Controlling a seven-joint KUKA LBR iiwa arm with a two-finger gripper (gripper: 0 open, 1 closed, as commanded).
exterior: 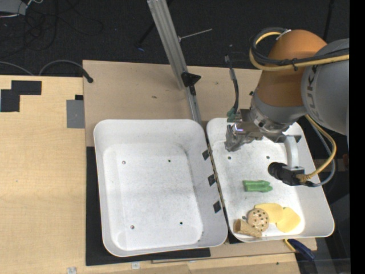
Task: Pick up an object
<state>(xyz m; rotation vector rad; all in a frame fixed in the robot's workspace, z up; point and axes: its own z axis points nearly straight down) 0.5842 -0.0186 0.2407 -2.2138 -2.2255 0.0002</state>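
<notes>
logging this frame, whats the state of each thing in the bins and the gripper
green oblong block: lying flat in the right white bin, apart from the gripper
round perforated tan piece: at the bin's near end, touching the yellow pieces
flat yellow pieces: lying flat, overlapping
two-finger gripper: over the bin's far left corner, holding nothing visible
left white bin: flat on bench

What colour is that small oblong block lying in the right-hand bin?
Green. The small block shows clearly in the camera view, lying on the right bin's white floor.
</notes>
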